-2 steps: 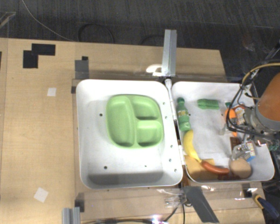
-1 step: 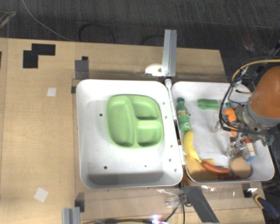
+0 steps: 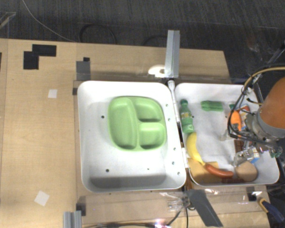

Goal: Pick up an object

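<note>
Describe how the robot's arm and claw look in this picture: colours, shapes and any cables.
The arm shows a rounded orange band above a grey wrist. Black and yellow cables loop around it. The claw is a small metallic assembly with bits of blue and orange; finer detail is too small to tell.

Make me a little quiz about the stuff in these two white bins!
1. True or false: the green divided tray lies in the left bin.
2. Which thing lies along the right bin's left wall, just below the green bottle? A) banana B) hot dog C) bread roll
3. Fill in: the gripper is over the ____ bin.

Key: 1 true. 2 A, the banana; the hot dog and bread roll sit along the near wall. 3 right.
</note>
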`<act>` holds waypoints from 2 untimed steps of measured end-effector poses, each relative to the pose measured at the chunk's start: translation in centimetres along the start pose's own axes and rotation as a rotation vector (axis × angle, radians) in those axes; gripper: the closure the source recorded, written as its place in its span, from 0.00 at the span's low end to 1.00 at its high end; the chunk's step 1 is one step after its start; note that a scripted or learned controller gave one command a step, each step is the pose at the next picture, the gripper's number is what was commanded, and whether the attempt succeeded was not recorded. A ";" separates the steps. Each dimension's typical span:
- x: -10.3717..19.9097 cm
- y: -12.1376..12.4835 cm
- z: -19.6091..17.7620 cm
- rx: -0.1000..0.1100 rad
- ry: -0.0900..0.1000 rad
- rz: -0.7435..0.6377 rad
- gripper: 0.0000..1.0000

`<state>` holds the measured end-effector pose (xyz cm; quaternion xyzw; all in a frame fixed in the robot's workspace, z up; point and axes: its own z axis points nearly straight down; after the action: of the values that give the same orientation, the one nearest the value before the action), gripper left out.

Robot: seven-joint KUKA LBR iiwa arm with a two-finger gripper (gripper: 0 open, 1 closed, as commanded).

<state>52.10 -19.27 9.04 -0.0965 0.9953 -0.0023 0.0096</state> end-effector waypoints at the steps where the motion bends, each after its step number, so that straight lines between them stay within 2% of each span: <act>1: 1.1 2.4 -0.1 0.003 -0.001 0.019 0.00; 2: 1.8 2.0 -0.1 0.004 -0.006 -0.070 0.00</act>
<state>49.97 -17.61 9.12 -0.1310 0.9913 -0.0042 0.0126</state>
